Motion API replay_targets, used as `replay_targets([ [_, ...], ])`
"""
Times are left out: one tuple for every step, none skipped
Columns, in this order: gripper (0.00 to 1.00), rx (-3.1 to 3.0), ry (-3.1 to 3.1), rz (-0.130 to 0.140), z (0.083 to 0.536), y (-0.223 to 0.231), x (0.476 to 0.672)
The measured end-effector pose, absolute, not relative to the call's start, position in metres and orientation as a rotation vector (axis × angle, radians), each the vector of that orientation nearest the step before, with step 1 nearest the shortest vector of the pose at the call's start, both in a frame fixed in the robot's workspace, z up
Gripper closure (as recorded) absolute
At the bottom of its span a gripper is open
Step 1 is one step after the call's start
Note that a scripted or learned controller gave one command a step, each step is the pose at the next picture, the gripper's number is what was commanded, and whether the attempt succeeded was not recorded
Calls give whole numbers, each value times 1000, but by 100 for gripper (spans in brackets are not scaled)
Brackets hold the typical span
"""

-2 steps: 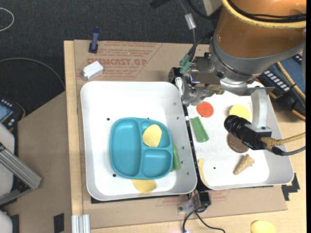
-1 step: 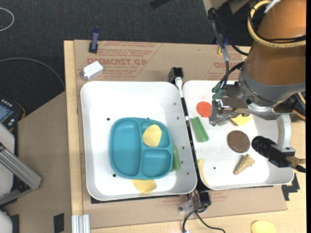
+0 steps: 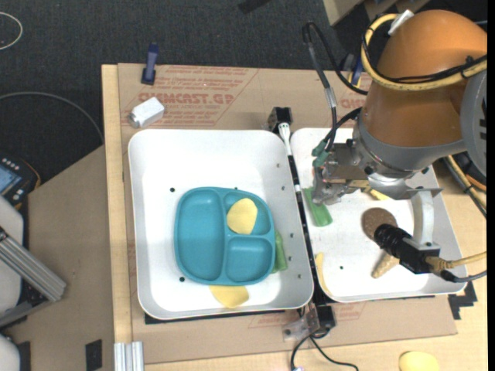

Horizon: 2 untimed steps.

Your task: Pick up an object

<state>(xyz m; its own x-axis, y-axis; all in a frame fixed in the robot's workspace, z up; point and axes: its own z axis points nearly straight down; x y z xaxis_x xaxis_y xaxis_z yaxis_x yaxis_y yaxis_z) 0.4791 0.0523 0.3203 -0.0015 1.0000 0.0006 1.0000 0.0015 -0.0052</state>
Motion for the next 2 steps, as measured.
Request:
replay_targets([
  [100, -2216, -2219, 8, 281, 67, 479],
  [100, -2218, -2225, -3, 288, 97, 479],
])
